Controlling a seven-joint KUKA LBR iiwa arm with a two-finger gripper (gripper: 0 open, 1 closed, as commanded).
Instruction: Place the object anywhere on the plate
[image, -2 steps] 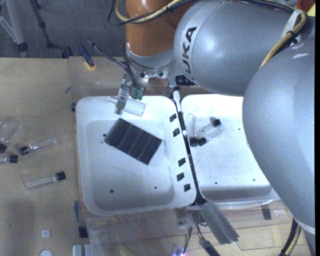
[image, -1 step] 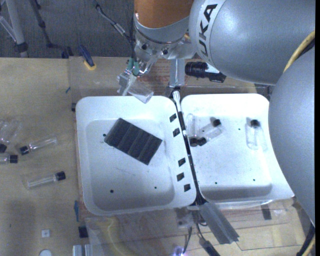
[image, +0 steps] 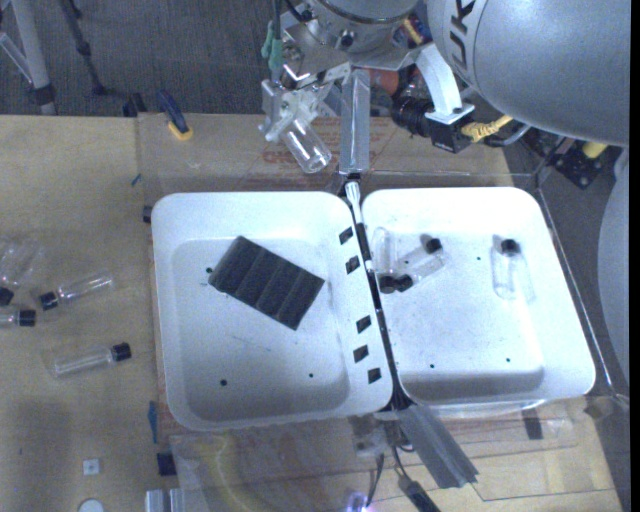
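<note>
the end effector (image: 300, 120) hangs high over the far edge of the desk (image: 80, 180), just beyond the divider between the two bins, and there's a clear vial (image: 303, 145) pinched between its fingers, tilted, mouth end down and to the right. that's the object, up in the air, not yet near the plate (image: 268, 281), the dark ribbed slab lying askew in the left bin (image: 170, 300). held that high, i'd judge it's being carried across, clear of the rims. the right bin (image: 560, 290) has more vials, two tangled by the divider and one (image: 507, 266) standing apart, likely the supply. hard to read: the fingertips themselves blur into glass and metal, and the arm's bulk is cut off at the top.
</note>
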